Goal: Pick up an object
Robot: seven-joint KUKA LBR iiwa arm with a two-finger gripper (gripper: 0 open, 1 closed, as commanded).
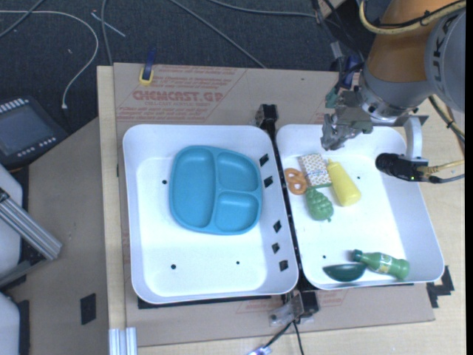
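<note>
Two bins (140, 198), jaws (334, 140) near right bin's (421, 220) far rim

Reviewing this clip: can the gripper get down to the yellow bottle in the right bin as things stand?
Probably yes. The gripper hangs above the right bin, up-left of the yellow bottle. Nothing covers the bottle, though a checkered packet and a green item crowd its left side.

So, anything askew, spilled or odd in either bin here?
Nothing stands out. The blue tray lies flat in the left bin; the small items, including the green bottle on its side, lie loosely in the right bin.
</note>
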